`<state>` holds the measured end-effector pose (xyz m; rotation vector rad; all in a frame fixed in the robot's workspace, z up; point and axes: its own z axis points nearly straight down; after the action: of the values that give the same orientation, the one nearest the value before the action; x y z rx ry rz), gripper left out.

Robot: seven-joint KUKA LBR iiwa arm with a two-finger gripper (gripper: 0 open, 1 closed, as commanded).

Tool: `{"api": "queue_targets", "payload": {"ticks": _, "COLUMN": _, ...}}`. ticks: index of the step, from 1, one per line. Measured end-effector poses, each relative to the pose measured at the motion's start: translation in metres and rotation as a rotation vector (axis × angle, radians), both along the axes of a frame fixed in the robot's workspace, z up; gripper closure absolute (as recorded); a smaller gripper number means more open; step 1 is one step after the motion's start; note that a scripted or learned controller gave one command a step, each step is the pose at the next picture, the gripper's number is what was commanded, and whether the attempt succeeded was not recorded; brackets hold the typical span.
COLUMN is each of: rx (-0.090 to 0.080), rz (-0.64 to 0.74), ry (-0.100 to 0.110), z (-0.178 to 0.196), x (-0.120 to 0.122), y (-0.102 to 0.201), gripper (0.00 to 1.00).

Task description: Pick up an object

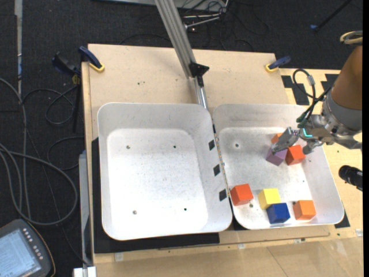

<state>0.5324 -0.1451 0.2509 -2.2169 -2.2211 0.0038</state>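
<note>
My claw [286, 143], grip state impossible to tell, hangs over the purple block [276, 156] and red block [294, 154] at the right bin's [326, 178] two o'clock, where crowding risks a slip.

2 white bins [154, 169], 3 orange blocks [241, 193], 1 red [294, 154], 1 purple [277, 156], 1 yellow [268, 198], 1 blue [278, 213], 1 gripper [288, 141].

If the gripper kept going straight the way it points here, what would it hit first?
Most likely the purple block. The gripper points down and leftward into the right bin, its tip right over that block, with an orange-red block close beside. Depth is hard to judge from this slanted view, so contact may already be made.
</note>
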Motion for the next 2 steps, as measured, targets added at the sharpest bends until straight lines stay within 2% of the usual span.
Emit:
{"api": "queue_targets", "payload": {"ticks": 1, "rx": -0.001, "rz": -0.002, "ry": -0.004, "z": 0.002, "x": 0.001, "y": 0.000, "gripper": 0.00}}
{"api": "queue_targets", "payload": {"ticks": 2, "rx": 0.001, "rz": -0.002, "ry": 0.002, "z": -0.058, "x": 0.003, "y": 0.008, "gripper": 0.00}}
